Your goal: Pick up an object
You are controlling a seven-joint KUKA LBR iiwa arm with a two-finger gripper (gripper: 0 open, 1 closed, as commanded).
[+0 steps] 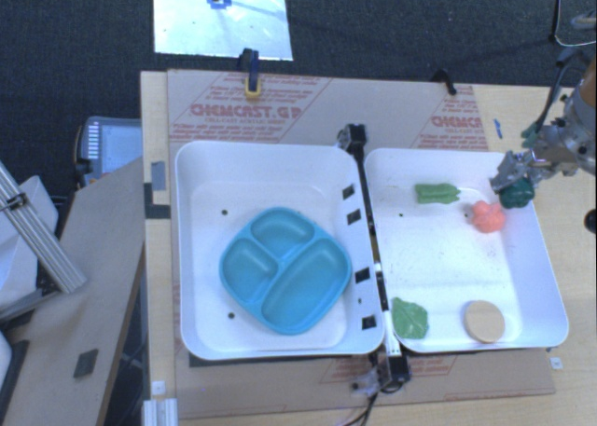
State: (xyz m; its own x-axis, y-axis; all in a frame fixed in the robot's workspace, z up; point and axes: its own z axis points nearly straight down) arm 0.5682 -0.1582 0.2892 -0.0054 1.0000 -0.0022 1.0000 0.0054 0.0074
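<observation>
White plastic bins sit side by side across the middle of your frame, on a cardboard sheet printed with red lettering. Look at the left bin first: a blue divided plate with three compartments lies flat in it, toward its lower right part.

Now the right bin. Near its upper edge you have a green oblong piece lying lengthwise. Just right of it and a little lower sits a pink rounded object, close to the bin's upper right corner. Along the lower edge you see a green leafy-looking piece at the lower left corner and a tan round disc to its right, the two apart from each other.

At the right edge of your frame the gripper hangs over the upper right corner of the right bin. A dark teal object sits right at its tip, just above and right of the pink one. From this angle you cannot tell how the claw stands, nor whether the teal object is between it or merely beside it.
</observation>
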